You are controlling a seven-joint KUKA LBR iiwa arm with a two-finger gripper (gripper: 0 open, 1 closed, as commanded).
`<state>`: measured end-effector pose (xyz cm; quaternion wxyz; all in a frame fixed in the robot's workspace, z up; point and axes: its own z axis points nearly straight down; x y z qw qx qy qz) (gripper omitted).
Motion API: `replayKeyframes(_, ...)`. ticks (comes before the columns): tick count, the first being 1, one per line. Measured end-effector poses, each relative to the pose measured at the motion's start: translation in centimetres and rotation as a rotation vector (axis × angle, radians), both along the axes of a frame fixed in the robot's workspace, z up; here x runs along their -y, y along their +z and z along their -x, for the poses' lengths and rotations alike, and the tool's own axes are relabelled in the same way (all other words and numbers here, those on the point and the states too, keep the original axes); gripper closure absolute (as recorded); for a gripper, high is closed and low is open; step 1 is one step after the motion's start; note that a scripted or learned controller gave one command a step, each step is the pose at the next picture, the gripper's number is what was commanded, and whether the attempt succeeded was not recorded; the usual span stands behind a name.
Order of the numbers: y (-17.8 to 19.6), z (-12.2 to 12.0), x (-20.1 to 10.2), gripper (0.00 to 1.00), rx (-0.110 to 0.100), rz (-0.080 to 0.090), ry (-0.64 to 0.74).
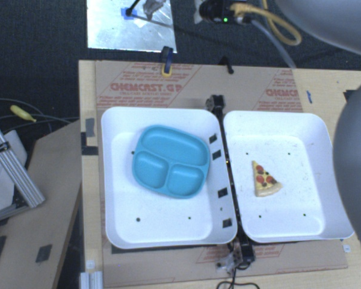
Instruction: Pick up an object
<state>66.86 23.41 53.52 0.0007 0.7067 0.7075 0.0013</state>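
Blue tray (170, 168) sits in left bin (117, 221); pizza toy (265, 179) in right bin (307, 221), tip pointing up. We see grey arm (355, 179) at right edge, nearer pizza.

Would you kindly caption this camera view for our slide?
Blue divided plate in left bin, toy pizza slice in right bin.

Blue divided plate (170, 169), three compartments, lies flat and slightly rotated in left bin (117, 221), roughly central. Pizza slice (264, 178), probably a toy, lies flat in right bin (313, 221), tip pointing away, left of centre.
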Motion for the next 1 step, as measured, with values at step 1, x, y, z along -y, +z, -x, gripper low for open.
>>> replayKeyframes(1,-10.16,4.92,4.13,0.0,-0.014,0.004,-0.003)
